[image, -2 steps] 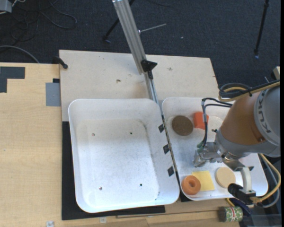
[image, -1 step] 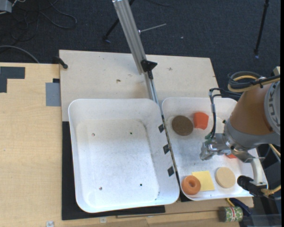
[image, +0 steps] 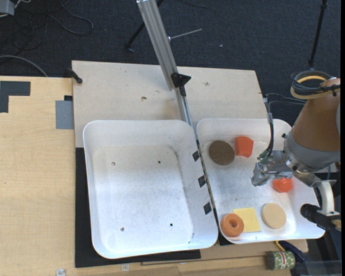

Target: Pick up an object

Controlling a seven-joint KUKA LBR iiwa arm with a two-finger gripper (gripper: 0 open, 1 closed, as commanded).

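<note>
Left bin [image: 138,183] bare white floor, plenty of room. Right bin [image: 241,125] crowded: brown disc [image: 222,152] and orange block [image: 244,146] near far edge; orange ring [image: 232,225], yellow square [image: 247,218], tan disc [image: 273,215] along near edge. Gripper [image: 263,174] low mid-bin, red piece [image: 282,184] just beside it; finger state unclear.

The small red piece [image: 283,184] is partly covered by the arm [image: 313,134] — and the arm itself is cut off at the right edge.

A robotics lab: bench [image: 132,91] with white bins [image: 103,154], aluminium camera mast [image: 161,39], loose floor cables [image: 23,10].
</note>
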